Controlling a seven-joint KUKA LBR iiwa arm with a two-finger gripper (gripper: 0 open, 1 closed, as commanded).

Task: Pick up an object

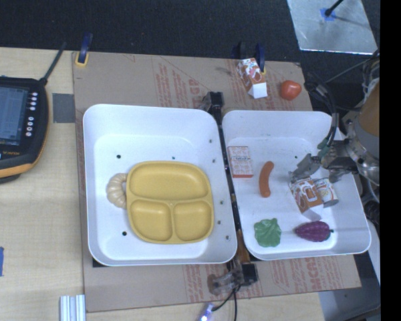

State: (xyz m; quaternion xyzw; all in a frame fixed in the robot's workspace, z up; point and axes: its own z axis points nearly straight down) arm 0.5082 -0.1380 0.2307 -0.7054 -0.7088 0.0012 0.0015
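The right bin (287, 122) holds a flat white and red carton (240, 161), an orange sausage (265, 178), a green leafy piece (267, 232), a purple bunch of grapes (312, 231) and a brown and white packet (313, 194). My gripper (321, 171) hangs at the bin's right side, just above the packet. Its two dark fingers are spread apart, one at the packet's upper left and one at its upper right. The gripper looks open, with nothing lifted between the fingers.
The left bin (100, 146) carries a yellow divided tray (169, 201) with a beige shell-like object (116, 190) at its left. Behind the bins, a small carton (252, 77) and a red tomato (290, 89) lie on the cardboard. A control pendant (10, 126) sits far left.
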